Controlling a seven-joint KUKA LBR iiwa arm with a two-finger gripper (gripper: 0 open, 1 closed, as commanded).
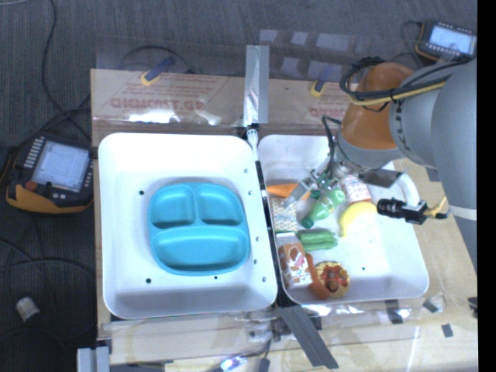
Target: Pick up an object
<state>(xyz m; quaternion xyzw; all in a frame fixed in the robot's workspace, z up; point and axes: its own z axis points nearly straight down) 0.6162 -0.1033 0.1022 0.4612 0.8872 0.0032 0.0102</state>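
My gripper (319, 180) reaches down into the right bin (395, 273) near its back left, just above a pile of toy food. Right beneath it lies a green bottle-shaped item (319, 208). A yellow banana-like piece (354, 215) sits to its right and an orange carrot-like piece (281, 190) to its left. Closer to the front lie a green vegetable (317, 239), a red-brown packet (294, 263) and a red and orange fruit piece (331, 277). The wrist hides whatever lies under it.
The left bin (128, 285) holds a blue divided plate (199, 225). A metal divider post (256, 84) stands at the back between the bins. The arm's grey body (449, 122) hangs over the right bin's back right corner. A pendant (50, 173) lies left of the bench.
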